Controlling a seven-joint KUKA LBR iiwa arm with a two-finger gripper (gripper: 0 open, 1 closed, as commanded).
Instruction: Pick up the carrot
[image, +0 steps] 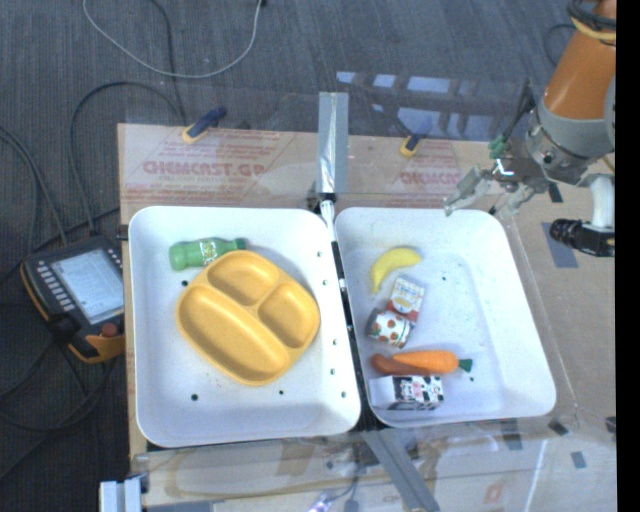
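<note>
Camera view, looking down on the bench at a slant:

- Bench (150, 160): brown board with faint red lettering, two yellow-handled clamps at its far edge.
- Left bin (160, 400): white, shallow, holding two things.
- Right bin (510, 340): white, shallow, just beside the left bin along a shared middle seam; five small things lie in its left half.
- Arm (585, 70): grey with an orange band, reaching in from the upper right, above the far right corner of the right bin.
- Yellow divided plate (250, 315): three compartments, lying tilted in the middle of the left bin.
- Gripper (485, 195): hangs over the far rim of the right bin, fingers spread wide, nothing between them; well apart from the carrot.
- Teach pendant (75, 295): on the floor left of the bench, screen lit.
- Carrot (415, 362): orange, lying flat on its side in the near left part of the right bin, green stub pointing right; a black-and-white carton (410, 391) just beside it on the near side, a red-and-white can (388, 326) touching it on the far side.
- Green bottle (205, 251): on its side at the far edge of the left bin, touching the plate's rim.
- Banana (392, 264): yellow, curved, in the far left part of the right bin.
- Small snack packet (406, 297): between banana and can.
</note>
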